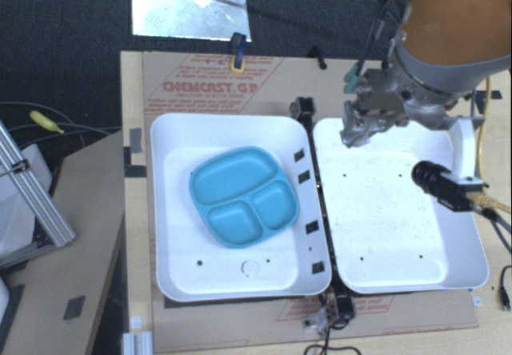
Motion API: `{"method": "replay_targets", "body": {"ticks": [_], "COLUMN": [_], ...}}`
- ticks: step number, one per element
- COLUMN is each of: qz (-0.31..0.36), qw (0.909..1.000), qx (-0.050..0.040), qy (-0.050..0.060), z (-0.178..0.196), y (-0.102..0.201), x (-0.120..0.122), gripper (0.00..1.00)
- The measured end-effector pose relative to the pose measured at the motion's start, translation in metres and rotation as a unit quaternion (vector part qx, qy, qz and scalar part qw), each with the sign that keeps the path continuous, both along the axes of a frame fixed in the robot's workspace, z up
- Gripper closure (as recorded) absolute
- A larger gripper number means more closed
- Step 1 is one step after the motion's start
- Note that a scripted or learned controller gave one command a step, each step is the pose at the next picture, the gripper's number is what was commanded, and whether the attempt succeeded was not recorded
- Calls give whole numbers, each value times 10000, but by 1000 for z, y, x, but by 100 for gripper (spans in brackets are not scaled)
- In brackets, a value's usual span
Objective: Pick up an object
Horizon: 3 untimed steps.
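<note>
The grey two-finger gripper (358,134) hangs over the right white bin (400,265), well apart from the blue three-compartment plastic plate (242,195) in the left white bin (172,209).

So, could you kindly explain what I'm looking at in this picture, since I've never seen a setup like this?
This is a robot arm, grey with an orange band, reaching in from the right. One fixed camera above the bench looks down at a slant. On the bench sit two shallow white bins side by side. The left bin holds a blue divided plate with three compartments. The arm's gripper hangs over the back edge of the right bin, near the divide between the bins. I see nothing held in it, and the plate lies apart from it, untouched. The arm's job is to pick up an object, which is not yet done.
</note>
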<state>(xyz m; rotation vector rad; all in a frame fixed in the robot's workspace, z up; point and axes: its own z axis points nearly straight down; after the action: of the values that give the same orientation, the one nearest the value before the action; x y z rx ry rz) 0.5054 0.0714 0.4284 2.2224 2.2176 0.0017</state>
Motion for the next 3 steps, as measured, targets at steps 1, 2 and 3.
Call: {"method": "replay_targets", "body": {"ticks": [1, 2, 3], "qz": [73, -12, 64], "qw": [10000, 10000, 10000], "qx": [24, -1, 20], "qy": [-12, 10, -7], "z": [34, 2, 15], "y": [80, 20, 98], "x": [-20, -19, -19], "gripper": [100, 100, 100]}}
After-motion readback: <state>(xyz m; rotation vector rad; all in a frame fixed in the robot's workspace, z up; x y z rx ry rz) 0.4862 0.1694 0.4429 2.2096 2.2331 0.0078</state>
